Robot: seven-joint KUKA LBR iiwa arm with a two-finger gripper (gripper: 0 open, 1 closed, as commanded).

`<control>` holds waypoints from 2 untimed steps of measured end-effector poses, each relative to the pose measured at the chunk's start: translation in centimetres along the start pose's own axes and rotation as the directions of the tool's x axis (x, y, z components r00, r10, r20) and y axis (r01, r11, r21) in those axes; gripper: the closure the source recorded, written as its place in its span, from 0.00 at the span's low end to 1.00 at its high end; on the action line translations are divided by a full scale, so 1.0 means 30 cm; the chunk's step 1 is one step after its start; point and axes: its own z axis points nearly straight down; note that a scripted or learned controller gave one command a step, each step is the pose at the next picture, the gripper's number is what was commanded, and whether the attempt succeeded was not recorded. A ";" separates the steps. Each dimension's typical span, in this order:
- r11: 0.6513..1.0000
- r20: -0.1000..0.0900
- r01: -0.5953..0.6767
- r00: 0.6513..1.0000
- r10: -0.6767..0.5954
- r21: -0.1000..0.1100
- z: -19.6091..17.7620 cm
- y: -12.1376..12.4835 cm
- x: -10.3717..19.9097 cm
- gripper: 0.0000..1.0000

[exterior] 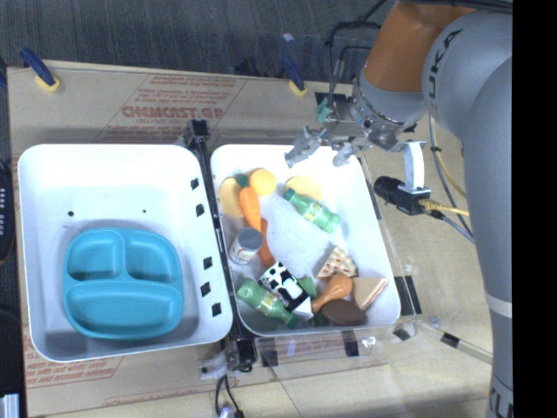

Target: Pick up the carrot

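While gripper [322, 151] hovers open — right bin [376, 233]: carrot [251, 207], bottle [313, 212] | left bin [35, 233]: blue tray [124, 284]

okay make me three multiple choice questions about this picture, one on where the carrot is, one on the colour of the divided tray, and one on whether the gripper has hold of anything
1. Where does the carrot lie?
A. In the left bin, on the tray
B. In the right bin, near its upper left part
C. On the cardboard outside both bins

2. What colour is the divided tray?
A. Red
B. White
C. Blue

3. What is the state of the gripper?
A. Open, with nothing between its fingers, above the right bin's far edge
B. Shut on the carrot
C. Shut on the green bottle

Answers: 1 B, the carrot sits in the right bin beside yellow items. 2 C, the tray in the left bin is light blue. 3 A, its fingers are spread apart with nothing between them, and the carrot and green bottle lie in the bin.
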 end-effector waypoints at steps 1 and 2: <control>0.994 -0.001 -0.112 0.994 0.112 0.012 0.372 0.053 0.086 0.00; 0.987 0.001 -0.160 0.987 0.160 0.006 0.584 0.121 0.082 0.00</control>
